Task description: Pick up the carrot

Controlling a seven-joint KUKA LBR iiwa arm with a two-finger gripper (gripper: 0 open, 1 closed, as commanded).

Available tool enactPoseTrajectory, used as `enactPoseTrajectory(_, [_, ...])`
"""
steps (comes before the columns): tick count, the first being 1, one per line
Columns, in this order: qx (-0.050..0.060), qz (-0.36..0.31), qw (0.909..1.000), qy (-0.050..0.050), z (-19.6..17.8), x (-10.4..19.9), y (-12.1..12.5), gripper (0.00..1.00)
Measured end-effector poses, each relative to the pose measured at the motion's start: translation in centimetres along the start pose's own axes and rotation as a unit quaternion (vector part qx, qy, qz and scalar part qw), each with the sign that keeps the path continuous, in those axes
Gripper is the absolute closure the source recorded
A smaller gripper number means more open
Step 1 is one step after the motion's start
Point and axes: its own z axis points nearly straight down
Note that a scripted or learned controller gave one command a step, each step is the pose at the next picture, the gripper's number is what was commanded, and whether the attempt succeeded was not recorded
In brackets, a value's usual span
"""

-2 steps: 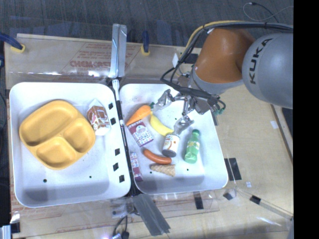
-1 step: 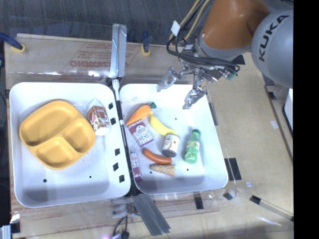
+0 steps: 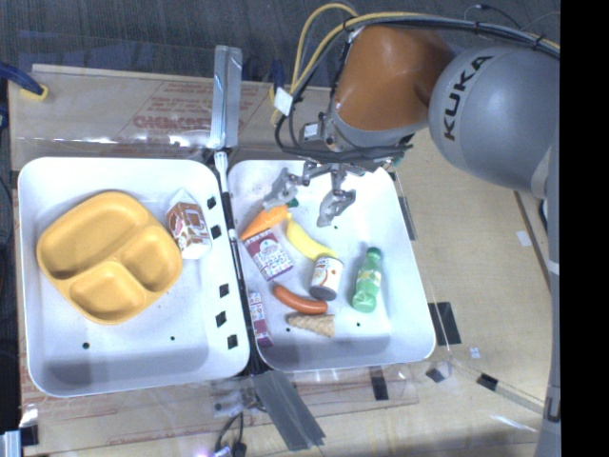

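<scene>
claw (image 3: 309,196) spread open, holding nothing, poised over the right bin (image 3: 409,255) | carrot (image 3: 264,221) at its 8 o'clock, beside the banana (image 3: 306,240) | likely lining up

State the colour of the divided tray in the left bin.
Yellow divided tray, seen in the camera view.

The grey arm (image 3: 495,112) reaches in from the right, its orange band above the wrist; the gripper (image 3: 309,196) points down, its 2 fingers (image 3: 335,206) spread apart
</scene>
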Motion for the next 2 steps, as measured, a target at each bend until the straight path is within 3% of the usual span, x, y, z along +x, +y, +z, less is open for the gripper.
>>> enactPoseTrajectory(1, [0.008, 0.004, 1.0, -0.002, 6.7, 3.5, 0.1, 0.0])
enactPoseTrajectory(2, [0.002, -0.072, 0.9974, 0.0, -5.1, 5.0, -1.5, 0.0])
